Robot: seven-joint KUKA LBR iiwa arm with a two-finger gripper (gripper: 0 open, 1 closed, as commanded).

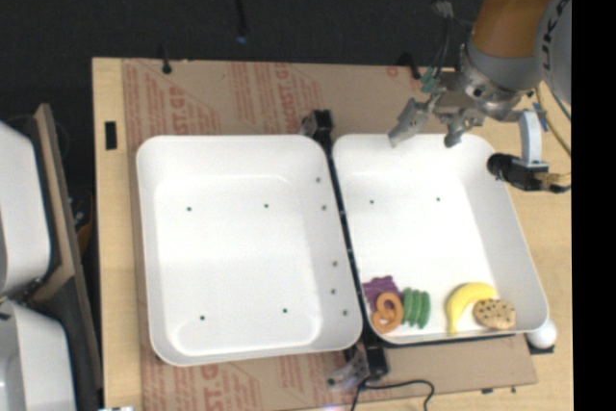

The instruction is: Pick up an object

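1. camera view: the hand (pixel 429 131) hangs over the far edge of the right bin (pixel 500 207), fingers spread wide, nothing between them. grey arm (pixel 510 24) with its orange band comes in from the upper right.
2. right bin holds all the objects, bunched along its near edge, well apart from the hand: purple piece (pixel 381 286) at the left, orange ring (pixel 387 312) touching it just in front, green piece (pixel 417 307) just beside the ring, yellow banana (pixel 469 301) further right, cookie (pixel 494 313) lying against the banana's near end.
3. left bin (pixel 159 236) sits touching the right bin along a shared middle edge, a few dark dots on its floor.
4. both bins rest on a brown cardboard sheet (pixel 231 96) with red print, laid on the surface (pixel 558 255).
5. black clip (pixel 319 123) at the far end of the seam between the bins; another small dark fitting (pixel 371 363) at the near end with a cable running off it.
6. small white ball-like thing (pixel 544 335) just outside the right bin's near right corner; can't tell what it is.
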